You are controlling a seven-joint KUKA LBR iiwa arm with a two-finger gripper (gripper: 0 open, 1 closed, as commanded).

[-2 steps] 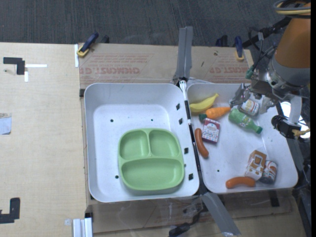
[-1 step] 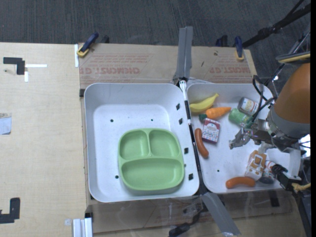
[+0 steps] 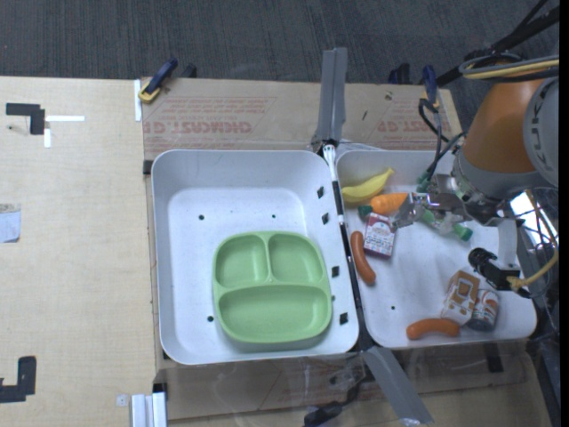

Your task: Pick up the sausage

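**A:** Plywood bench [image 3: 71, 265] on dark carpet, two white bins. The left bin [image 3: 178, 238] holds a green divided plate [image 3: 271, 287].

**B:** The sausage [image 3: 362, 256] lies in the right bin [image 3: 400, 314] by the left wall, just beside a small red-and-white box [image 3: 380, 236]. Near it: banana [image 3: 368, 185], carrot [image 3: 388, 203], another sausage [image 3: 433, 329] by the front edge, a brown packet [image 3: 460, 296]. The gripper [image 3: 416, 210] hovers by the carrot; whether it's apart or together, can't tell.

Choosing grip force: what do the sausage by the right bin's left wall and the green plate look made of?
Sausage: likely moulded plastic toy food; even orange-red colour with a smooth surface and a faint sheen. Green plate: apparently hard plastic, matt to satin; uniform pale green, rounded moulded dividers. Neither material is certain from this view.
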